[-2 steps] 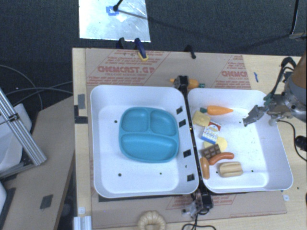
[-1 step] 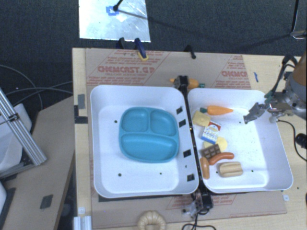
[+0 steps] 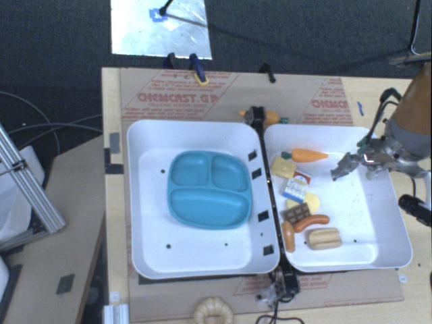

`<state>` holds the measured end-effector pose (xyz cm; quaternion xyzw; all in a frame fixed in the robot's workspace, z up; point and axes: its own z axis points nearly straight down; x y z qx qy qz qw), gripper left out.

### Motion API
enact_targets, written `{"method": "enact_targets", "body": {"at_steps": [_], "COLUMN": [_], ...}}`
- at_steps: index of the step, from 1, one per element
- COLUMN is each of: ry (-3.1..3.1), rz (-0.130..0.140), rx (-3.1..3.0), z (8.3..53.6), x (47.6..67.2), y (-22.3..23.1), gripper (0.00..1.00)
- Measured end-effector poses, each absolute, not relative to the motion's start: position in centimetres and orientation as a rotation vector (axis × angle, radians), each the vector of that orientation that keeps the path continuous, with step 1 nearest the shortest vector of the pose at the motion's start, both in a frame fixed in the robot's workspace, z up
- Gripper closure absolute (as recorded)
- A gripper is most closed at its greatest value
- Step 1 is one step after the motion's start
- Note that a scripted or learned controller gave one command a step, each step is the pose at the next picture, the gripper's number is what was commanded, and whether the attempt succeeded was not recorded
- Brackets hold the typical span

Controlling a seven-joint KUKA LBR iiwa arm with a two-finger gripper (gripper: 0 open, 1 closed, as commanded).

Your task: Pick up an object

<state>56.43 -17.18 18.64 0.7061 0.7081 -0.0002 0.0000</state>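
My gripper hangs over the right bin, near its right-hand middle, open with nothing between its fingers. To its left lie the toy foods: an orange carrot, a yellow block, a small blue and white box, a yellow piece, a brown chocolate square, a red sausage, an orange sausage and a tan bread roll. The carrot is the nearest, a short way left of the left fingertip.
The left bin holds a blue divided plate. A black divider runs between the bins. The arm comes in from the right. A shiny sheet lies beyond the bench.
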Motion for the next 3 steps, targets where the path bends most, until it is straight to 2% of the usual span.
{"method": "enact_targets", "body": {"at_steps": [2,3], "ry": [2.224,2.221], "rz": [-0.001,0.003], "rx": [2.221,2.217], "z": [8.7,10.1], "x": [56.6,56.7], "y": [-18.0,-18.1], "gripper": [0.0,1.0]}}
